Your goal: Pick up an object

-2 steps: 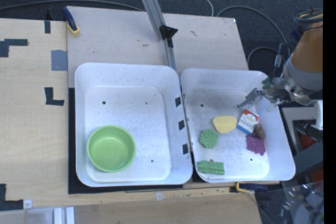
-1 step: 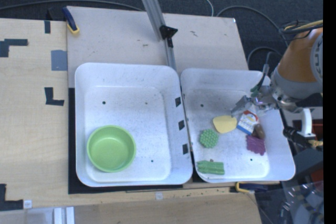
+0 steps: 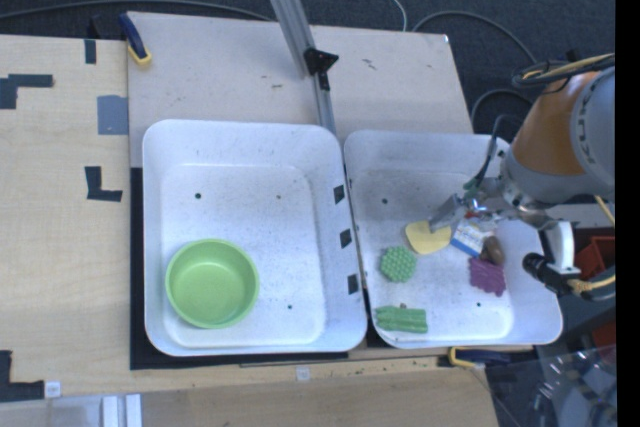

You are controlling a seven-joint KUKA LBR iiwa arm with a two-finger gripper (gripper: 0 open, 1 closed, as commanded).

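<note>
We count two white bins: the left bin (image 3: 160, 215) and the right bin (image 3: 400, 155). In the left bin we find one green bowl (image 3: 211, 283). In the right bin we count five small things: one yellow piece (image 3: 428, 239), one round green knobbly piece (image 3: 398, 263), one long green piece (image 3: 401, 319), one purple piece (image 3: 487, 275) and one small blue and white item (image 3: 467, 239). That makes three green things in all, counting the bowl. We also see one arm (image 3: 560, 140).
</note>
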